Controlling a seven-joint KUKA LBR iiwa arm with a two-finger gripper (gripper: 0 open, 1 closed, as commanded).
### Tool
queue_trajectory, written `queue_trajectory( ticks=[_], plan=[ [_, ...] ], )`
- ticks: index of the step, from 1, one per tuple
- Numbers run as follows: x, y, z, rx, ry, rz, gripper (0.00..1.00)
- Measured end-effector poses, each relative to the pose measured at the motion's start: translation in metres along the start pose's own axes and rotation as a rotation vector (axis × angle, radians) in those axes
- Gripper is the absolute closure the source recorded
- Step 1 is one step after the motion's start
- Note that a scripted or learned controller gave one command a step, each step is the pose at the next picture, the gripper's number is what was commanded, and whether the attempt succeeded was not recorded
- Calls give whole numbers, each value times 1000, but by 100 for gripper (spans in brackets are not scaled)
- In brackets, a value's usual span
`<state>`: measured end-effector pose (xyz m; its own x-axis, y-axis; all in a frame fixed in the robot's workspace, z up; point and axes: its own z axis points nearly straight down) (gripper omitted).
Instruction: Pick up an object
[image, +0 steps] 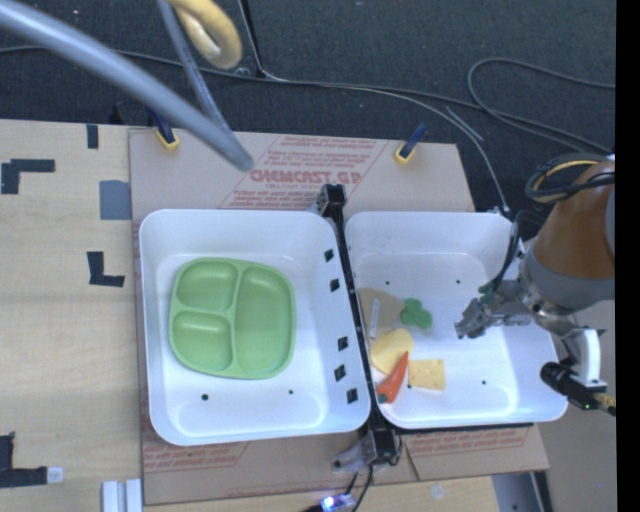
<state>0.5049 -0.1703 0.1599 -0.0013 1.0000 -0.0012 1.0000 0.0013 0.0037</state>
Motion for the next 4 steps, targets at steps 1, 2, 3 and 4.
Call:
queue_trajectory(
  ticks=[1, 2, 3, 4],
  plan=[
    [-7, -2, -60, 0, -1, 0, 100],
    [-7, -2, -64, 4, 1, 1, 100],
    [43, 15, -73, 4, 2, -5, 100],
    [95, 37, -61, 5, 2, -5, 100]
  ],
)
